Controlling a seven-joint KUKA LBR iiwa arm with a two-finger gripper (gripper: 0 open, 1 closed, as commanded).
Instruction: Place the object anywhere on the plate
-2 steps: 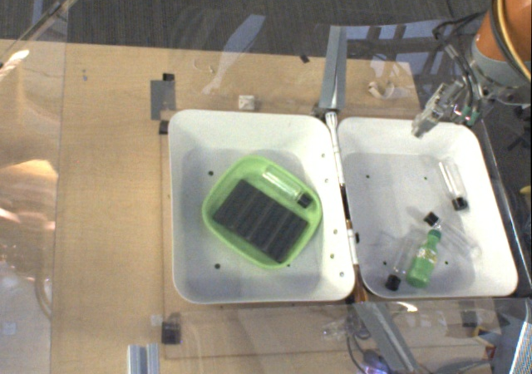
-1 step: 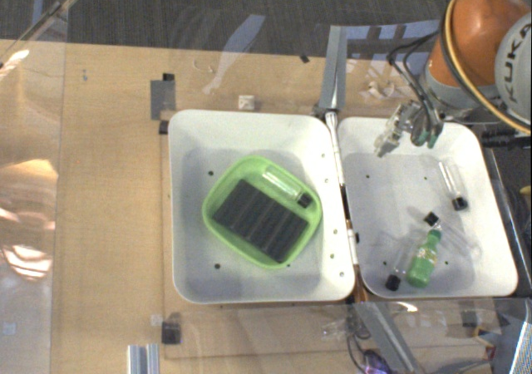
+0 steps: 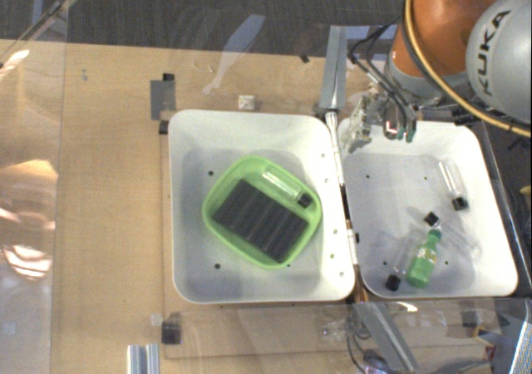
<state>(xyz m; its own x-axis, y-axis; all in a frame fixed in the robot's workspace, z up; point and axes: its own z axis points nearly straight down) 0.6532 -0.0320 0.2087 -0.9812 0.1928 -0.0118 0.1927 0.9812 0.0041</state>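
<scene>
Camera view, contents as seen.

Gripper (image 3: 361,126): over the upper-left corner of the right white bin (image 3: 391,189), near the wall shared with the left white bin (image 3: 189,268). Whether it is open or closed cannot be told; nothing visibly held.

Left bin: one green square plastic plate (image 3: 213,211), set cornerwise. On it, a dark ridged rectangular slab (image 3: 258,218) and a clear tube with a black cap (image 3: 288,187), the tube lying along the slab's upper-right edge.

Right bin: a green plastic bottle (image 3: 424,258) lying near the lower edge; a clear bottle with a black cap (image 3: 399,267) just beside it; a small black piece (image 3: 431,218) above them; a second clear capped tube (image 3: 451,182) toward the upper right.

Both bins rest on a pale wooden surface (image 3: 100,198).
</scene>
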